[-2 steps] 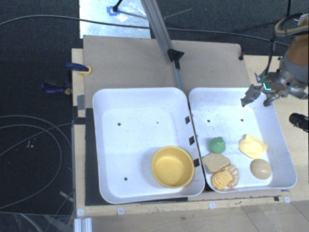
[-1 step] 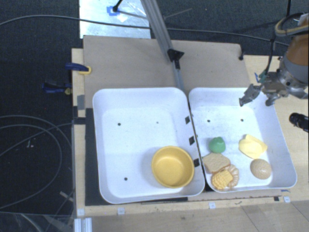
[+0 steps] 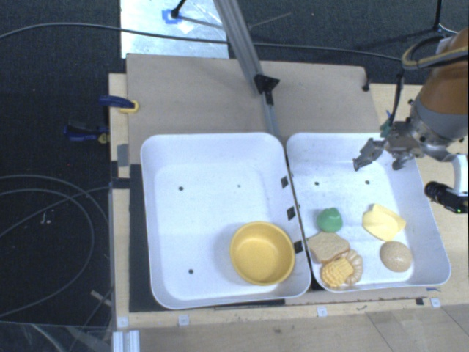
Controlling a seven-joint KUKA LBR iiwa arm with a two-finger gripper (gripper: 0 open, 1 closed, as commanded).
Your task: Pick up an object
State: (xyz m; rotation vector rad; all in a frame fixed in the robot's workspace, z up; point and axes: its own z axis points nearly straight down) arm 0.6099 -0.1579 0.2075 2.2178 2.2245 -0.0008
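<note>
The end effector [image 3: 381,155] hovers over the right bin [image 3: 333,169], its two fingers spread with nothing between them. Below lie a green ball [image 3: 330,219], toast [image 3: 327,246], corn [image 3: 337,272], a yellow wedge [image 3: 382,222] and a tan egg [image 3: 396,256]. The left bin [image 3: 198,167] holds a yellow bowl [image 3: 261,252].

The arm [image 3: 447,86] is cut off by the right edge at about 3 o'clock, so just its orange band and wrist show. A black part [image 3: 445,196] below it also runs off that edge. The corn cob [image 3: 338,272] hides part of the round cracker [image 3: 355,265] under it, and overlaps the toast slice [image 3: 327,246] at 11 o'clock.
</note>
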